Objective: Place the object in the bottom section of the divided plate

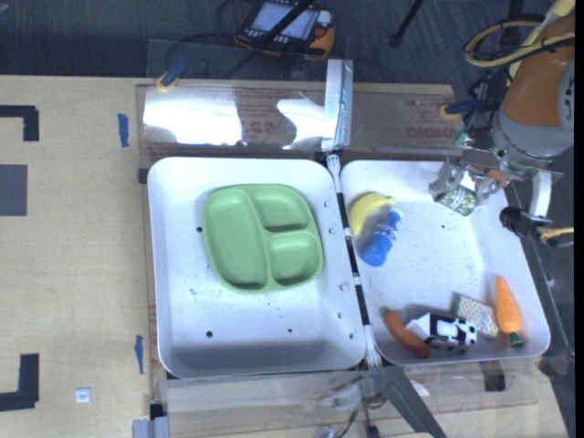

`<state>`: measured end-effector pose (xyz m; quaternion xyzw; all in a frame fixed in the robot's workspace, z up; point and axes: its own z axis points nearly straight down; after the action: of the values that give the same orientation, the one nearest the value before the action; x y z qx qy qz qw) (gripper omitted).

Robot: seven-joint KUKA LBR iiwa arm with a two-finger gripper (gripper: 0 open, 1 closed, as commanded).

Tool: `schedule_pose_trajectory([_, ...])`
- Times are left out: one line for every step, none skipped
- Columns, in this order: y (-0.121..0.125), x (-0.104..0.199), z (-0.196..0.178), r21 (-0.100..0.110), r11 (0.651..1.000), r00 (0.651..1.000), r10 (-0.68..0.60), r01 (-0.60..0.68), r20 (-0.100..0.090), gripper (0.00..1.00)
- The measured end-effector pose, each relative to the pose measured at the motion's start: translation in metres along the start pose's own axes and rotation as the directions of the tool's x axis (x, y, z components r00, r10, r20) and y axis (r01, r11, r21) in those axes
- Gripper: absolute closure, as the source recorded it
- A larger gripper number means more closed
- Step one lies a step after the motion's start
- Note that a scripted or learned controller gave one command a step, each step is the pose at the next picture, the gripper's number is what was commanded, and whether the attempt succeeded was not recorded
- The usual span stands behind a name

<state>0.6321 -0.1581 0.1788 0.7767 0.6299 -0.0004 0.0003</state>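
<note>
Camera view
Counter (73,245): pale wood, carrying two white bins side by side.
Left bin (182,318): holds a green divided plate (263,235), one large section and two smaller ones, nothing on it.
Right bin (438,272): a yellow object (367,208) touching a blue bottle (380,237) near the divider; along the near edge a red sausage-like piece (403,331), a black-and-white toy (452,329), a speckled block (478,313) and an orange carrot (507,307).
Arm (538,99): reaches in from the right, orange band above the wrist.
Pincer (461,190): over the right bin's far right corner, well apart from the objects; whether clenched or released cannot be told.
</note>
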Motion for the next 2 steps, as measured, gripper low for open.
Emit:
schedule_pose_trajectory([0.017, 0.061, -0.064, -0.001, 1.000, 1.000, 0.029, -0.029, -0.001, 1.00])
schedule_pose_trajectory([-0.006, 0.158, -0.006, 0.002, 0.997, 0.997, 0.075, -0.075, -0.002, 1.00])
